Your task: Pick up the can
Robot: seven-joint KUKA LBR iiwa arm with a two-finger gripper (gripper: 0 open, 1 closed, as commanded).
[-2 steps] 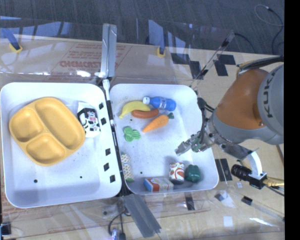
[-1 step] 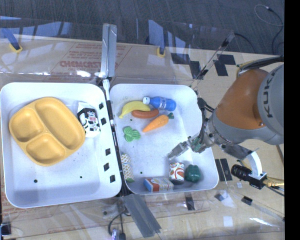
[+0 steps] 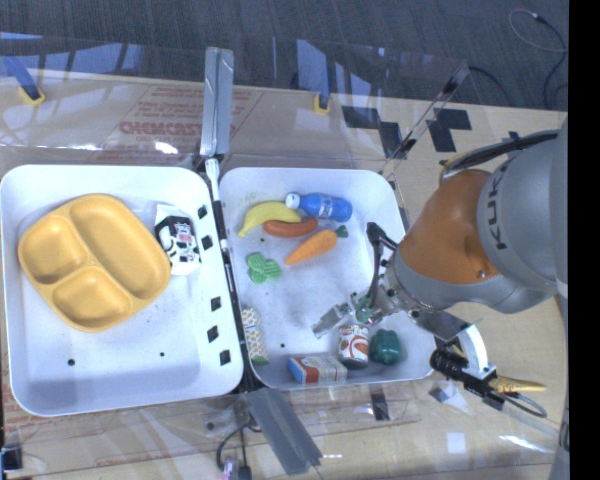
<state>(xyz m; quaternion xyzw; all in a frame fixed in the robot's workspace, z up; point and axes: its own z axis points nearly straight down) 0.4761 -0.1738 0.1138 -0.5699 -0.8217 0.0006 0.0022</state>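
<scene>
One can (image 3: 354, 345), one carrot (image 3: 311, 247), one banana (image 3: 264, 215).

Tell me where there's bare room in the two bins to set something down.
Left bin: bare floor below the yellow divided plate. Right bin: a bare patch between the green toy, the carrot and the gripper. Its lower right is crowded around the can.

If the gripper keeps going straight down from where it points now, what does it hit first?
Most likely the can, lying just below the gripper in the right bin; depth is unclear from this slant.
</scene>
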